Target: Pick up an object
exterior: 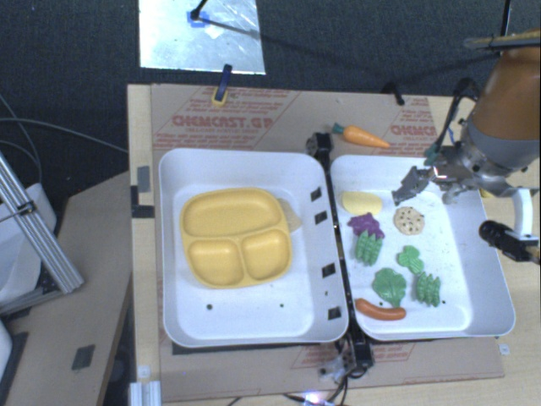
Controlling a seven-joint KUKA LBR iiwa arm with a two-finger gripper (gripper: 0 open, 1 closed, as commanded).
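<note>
Camera view is looking down on 2 white bins, and the gripper [409,186] is hanging over the upper part of the right bin [486,303], just above and to the left of the cookie [409,220]. Its fingers are hard to read from this slant, so I cannot tell whether they are spread or pressed together; nothing is showing between them.

Any piece would do for the pick, and the cookie looks like the nearest one. My guess is that the arm is lining up to descend. To do that well, it should be centring over 1 piece before dropping, since the cookie is lying flat and thin and would need the tips down close to the bin floor on either side of its rim.

The yellow slice [361,201] beside it is smooth and low, so it would be slippery. The purple grapes [365,223] are touching the ridged green piece [368,247], so a grab there is risking 2 at once. The broccoli [390,284] is lumpy and taller, offering more to pinch. The sausage [380,310] is lying round and glossy near the front wall.

The yellow tray [236,237], with 3 compartments, is sitting in the left bin [182,172], looking like hard moulded plastic. A carrot [362,136] is resting outside the bins on the cardboard [279,117].
</note>
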